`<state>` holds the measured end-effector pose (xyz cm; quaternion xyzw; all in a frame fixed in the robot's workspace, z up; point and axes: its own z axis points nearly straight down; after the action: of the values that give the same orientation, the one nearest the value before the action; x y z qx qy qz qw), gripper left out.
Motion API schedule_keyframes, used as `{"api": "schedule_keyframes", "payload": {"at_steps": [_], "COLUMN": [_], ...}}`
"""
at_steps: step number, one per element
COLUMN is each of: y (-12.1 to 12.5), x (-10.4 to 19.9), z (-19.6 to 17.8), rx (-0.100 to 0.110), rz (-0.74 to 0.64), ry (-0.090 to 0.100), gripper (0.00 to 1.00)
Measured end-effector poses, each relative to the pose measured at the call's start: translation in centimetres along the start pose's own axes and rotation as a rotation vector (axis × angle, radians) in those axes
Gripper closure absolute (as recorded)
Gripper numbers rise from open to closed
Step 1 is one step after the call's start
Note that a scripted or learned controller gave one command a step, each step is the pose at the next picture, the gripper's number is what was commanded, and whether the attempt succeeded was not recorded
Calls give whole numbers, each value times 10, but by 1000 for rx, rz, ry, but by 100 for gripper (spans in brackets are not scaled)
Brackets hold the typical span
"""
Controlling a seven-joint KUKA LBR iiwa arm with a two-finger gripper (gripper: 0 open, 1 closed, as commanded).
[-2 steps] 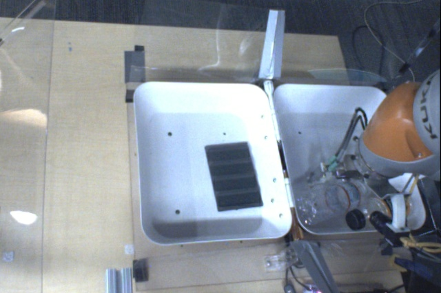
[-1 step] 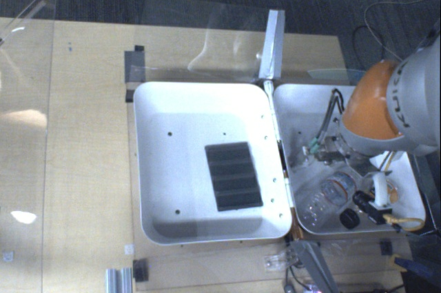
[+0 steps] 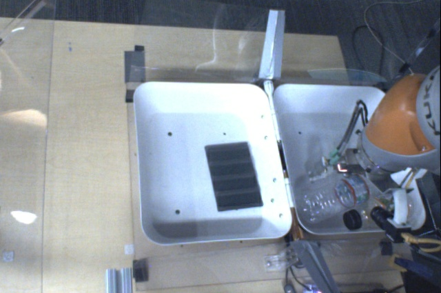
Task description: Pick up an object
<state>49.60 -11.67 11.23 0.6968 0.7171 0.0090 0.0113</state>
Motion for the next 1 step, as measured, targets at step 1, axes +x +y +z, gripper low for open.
{"api": "schedule_keyframes", "payload": {"at_steps": [1], "y": [32], "x": [-13], "z": [-80], "rx": [21], "rz": [-266], "ry": [6], "gripper": [0]}}
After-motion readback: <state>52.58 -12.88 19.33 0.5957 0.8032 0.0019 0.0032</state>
